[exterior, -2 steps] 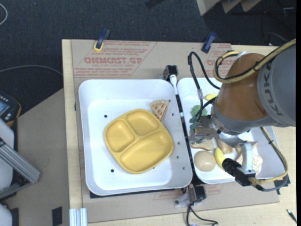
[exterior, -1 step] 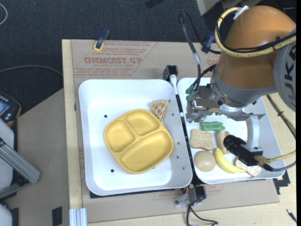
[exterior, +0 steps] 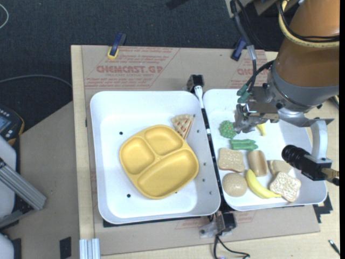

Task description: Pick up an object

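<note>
Seeing my tool (exterior: 247,124) low in the right bin (exterior: 302,198), finger state unreadable; broccoli (exterior: 227,128) just left of it, green beans (exterior: 243,143) below, bread (exterior: 231,159) and banana (exterior: 261,186) nearer.

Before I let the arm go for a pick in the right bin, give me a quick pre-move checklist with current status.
1. Gripper over the right bin: ok, it sits at the bin's upper part.
2. Target within reach: ok, the green broccoli piece lies just beside the gripper.
3. Finger state: cannot tell.
4. Anything already held: cannot tell.
5. Neighbours crowding the target: not ok, the green bean pod lies close below it.
6. Yellow divided plate out of the way: ok, it is in the left bin.
</note>
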Robot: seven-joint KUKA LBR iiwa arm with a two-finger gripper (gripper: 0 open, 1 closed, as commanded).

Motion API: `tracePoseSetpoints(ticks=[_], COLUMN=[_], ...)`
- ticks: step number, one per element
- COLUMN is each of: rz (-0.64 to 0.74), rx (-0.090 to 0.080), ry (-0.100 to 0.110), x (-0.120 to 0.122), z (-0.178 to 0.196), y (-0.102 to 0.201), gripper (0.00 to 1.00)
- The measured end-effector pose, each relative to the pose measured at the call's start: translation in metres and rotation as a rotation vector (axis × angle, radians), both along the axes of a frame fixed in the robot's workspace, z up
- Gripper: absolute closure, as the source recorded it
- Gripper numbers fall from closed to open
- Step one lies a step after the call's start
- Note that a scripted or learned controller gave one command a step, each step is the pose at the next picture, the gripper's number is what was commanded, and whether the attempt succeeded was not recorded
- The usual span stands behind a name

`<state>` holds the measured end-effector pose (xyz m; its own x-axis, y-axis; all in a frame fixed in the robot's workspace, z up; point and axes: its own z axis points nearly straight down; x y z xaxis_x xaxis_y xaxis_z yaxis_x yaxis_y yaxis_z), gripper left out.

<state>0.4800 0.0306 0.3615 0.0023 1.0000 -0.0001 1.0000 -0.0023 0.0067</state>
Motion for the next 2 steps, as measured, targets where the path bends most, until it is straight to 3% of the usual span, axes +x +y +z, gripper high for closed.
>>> tracePoseSetpoints(ticks=[1, 2], rz=[0.0, 0.005], rx=[-0.001, -0.001], ry=[0.003, 0.004], x=[0.0, 0.042], z=[0.01, -0.018], y=[-0.025, 0.0], gripper=[1.0, 1.0])
